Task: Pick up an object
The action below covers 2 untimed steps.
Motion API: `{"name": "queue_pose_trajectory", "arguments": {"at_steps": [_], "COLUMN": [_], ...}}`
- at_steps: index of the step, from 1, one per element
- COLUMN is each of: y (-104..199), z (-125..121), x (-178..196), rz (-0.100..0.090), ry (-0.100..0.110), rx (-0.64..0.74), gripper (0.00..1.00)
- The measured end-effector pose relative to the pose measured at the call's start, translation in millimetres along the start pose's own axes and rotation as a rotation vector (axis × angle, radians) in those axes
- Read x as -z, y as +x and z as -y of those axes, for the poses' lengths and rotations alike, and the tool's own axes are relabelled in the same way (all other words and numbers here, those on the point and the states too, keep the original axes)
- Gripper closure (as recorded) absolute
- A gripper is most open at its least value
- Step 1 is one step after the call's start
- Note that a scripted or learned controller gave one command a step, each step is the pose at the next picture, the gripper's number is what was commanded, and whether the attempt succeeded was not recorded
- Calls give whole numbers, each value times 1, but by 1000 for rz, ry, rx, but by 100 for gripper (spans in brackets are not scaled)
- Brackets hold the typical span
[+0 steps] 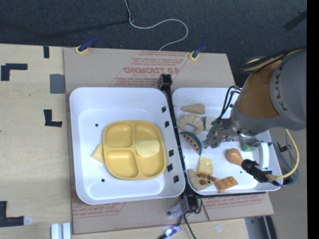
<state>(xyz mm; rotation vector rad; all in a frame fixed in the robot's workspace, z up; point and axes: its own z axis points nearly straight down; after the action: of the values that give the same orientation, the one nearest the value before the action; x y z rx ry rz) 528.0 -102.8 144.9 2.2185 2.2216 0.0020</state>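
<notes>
The right bin [219, 94] holds several toy foods: a tan wedge [193, 108], a round beige piece [191, 123], a watermelon slice [192, 140], a yellow cheese block [205, 164], an orange waffle-like piece [226, 183] and a brown-orange rounded piece [233, 156]. My gripper [215, 135] hangs low over the middle of this bin, just right of the watermelon slice and above the cheese block. Nothing shows clearly in its grasp. A green item [247, 145] peeks out from under the wrist.
The left bin [82, 133] holds a yellow divided plate [133, 149] with a pale yellow piece [147, 148] in its right compartment, and a yellow wedge [97, 153] beside the plate. A black divider [172, 128] separates the bins. The arm's body [271, 96] covers the right bin's far right side.
</notes>
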Motion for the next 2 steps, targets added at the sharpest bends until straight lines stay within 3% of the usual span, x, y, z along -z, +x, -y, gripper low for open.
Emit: {"name": "queue_pose_trajectory", "arguments": {"at_steps": [1, 2], "y": [2, 3], "z": [7, 6], "x": [59, 80], "rz": [0, -1], "ry": [-1, 2], "rx": [0, 0], "gripper": [100, 100]}}
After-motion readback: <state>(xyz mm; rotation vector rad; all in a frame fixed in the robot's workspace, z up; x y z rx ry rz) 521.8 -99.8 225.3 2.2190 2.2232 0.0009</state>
